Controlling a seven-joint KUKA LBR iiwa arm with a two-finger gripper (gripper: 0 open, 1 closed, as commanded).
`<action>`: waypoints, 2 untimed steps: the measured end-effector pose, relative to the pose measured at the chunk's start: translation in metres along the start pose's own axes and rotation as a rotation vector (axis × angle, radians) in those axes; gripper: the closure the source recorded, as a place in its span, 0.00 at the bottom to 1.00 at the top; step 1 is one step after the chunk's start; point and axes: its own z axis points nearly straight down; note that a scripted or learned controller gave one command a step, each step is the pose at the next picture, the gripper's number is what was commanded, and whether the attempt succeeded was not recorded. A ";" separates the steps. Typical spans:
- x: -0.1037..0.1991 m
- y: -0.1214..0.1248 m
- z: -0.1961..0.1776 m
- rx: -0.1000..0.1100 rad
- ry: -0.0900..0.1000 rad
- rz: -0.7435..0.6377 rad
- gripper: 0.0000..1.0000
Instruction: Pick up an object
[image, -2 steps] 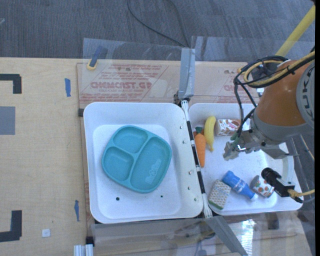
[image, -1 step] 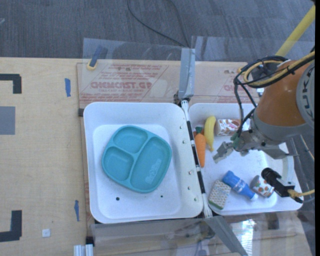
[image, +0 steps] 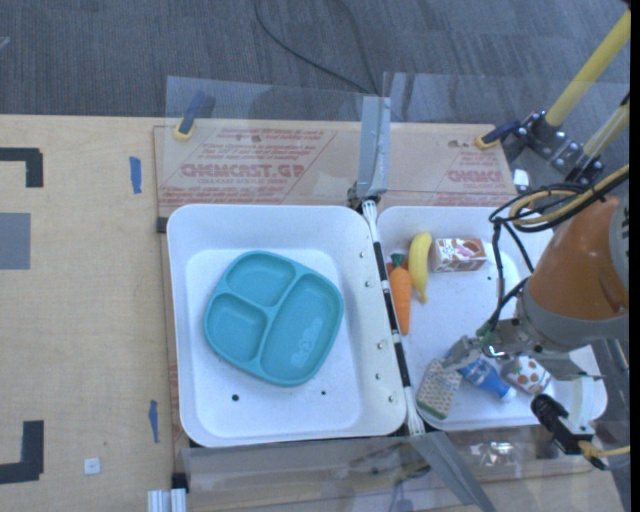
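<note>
- The hand (image: 490, 350) is seen low in the right bin (image: 455, 420), over a blue packet (image: 487, 378) beside a patterned pouch (image: 438, 390); its grip cannot be told.
- A teal divided plate (image: 273, 317) is held in the left bin (image: 190, 240).
- Farther back, a carrot (image: 400, 295), banana (image: 419, 262) and small carton (image: 458, 253) are found.

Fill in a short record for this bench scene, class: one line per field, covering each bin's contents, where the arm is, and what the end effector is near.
left bin: one teal divided plate
right bin: banana, carrot, small carton, blue packet, patterned pouch, round printed item
arm: over the right bin's near right part
end effector: low, just above the blue packet
item between fingers: cannot tell
banana and carrot: side by side along the divider
</note>
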 end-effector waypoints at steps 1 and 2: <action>-0.016 0.007 0.025 -0.018 0.008 -0.169 0.00; -0.023 0.007 0.016 -0.025 -0.005 -0.160 1.00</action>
